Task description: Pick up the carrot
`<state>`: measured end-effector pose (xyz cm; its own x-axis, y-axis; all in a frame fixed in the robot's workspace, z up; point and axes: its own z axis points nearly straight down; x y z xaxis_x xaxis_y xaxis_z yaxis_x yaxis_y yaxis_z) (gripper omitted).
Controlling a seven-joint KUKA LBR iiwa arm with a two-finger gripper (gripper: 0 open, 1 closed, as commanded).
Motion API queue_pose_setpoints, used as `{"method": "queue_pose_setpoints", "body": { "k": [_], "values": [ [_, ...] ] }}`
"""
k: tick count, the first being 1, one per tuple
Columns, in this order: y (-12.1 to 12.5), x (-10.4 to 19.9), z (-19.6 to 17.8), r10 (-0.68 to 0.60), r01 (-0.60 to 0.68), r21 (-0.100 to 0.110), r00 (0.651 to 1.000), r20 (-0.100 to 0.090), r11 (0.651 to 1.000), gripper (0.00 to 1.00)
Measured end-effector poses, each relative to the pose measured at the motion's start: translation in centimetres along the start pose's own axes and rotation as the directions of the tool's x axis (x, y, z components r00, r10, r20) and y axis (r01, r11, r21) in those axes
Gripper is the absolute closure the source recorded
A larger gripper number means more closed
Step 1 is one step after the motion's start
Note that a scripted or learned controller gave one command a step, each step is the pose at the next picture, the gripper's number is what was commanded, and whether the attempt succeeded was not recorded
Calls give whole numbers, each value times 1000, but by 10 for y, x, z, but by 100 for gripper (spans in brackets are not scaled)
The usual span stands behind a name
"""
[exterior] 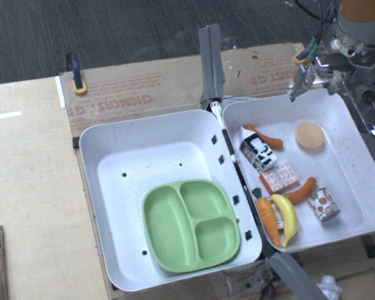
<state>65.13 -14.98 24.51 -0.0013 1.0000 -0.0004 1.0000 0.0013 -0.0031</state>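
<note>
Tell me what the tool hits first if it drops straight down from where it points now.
Probably the back rim of the right bin, or bare floor just inside; the tool hangs far from the carrot. Depth is unclear.

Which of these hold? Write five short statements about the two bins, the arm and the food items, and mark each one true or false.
1. The carrot lies in the right bin, against its left wall. True.
2. The banana lies in the green divided plate. False: it lies in the right bin, touching the carrot.
3. The gripper is at the far rim of the right bin, apart from the carrot. True.
4. The green divided plate holds a small can. False: the can is in the right bin, right of the banana.
5. The round tan bun sits in the far part of the right bin. True.
</note>
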Motion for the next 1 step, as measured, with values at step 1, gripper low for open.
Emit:
{"method": "queue_pose_setpoints", "body": {
  "k": [1],
  "values": [
    [-41, 18, 120, -340, 340, -4, 940, 1, 940, 0]
  ]
}}
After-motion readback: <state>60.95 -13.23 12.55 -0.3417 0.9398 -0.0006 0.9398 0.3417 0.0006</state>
